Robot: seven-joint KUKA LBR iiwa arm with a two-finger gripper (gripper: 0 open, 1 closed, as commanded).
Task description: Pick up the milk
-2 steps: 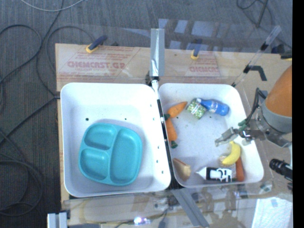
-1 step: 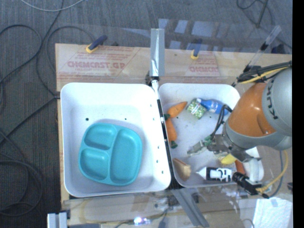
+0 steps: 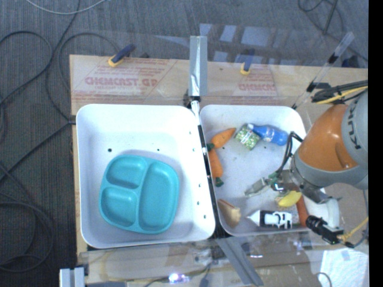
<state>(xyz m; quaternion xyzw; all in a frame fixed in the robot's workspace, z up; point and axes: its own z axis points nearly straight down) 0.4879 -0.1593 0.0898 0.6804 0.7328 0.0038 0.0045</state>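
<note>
The milk (image 3: 276, 219) is a small white bottle with a black label. It lies on its side near the front wall of the right bin (image 3: 254, 113). My gripper (image 3: 256, 188) hangs low over the bin floor, a little above and to the left of the milk, and does not touch it. It is open, and nothing sits between its fingers. The grey arm with its orange band (image 3: 326, 145) reaches in from the right and covers the bin's right side.
A yellow banana (image 3: 289, 198) and a red piece (image 3: 302, 210) lie just right of the gripper, close to the milk. A tan wedge (image 3: 230, 211), two carrots (image 3: 215, 165), a green packet (image 3: 246, 136) and a blue object (image 3: 273, 134) share the bin. The left bin holds a teal divided plate (image 3: 140, 193).
</note>
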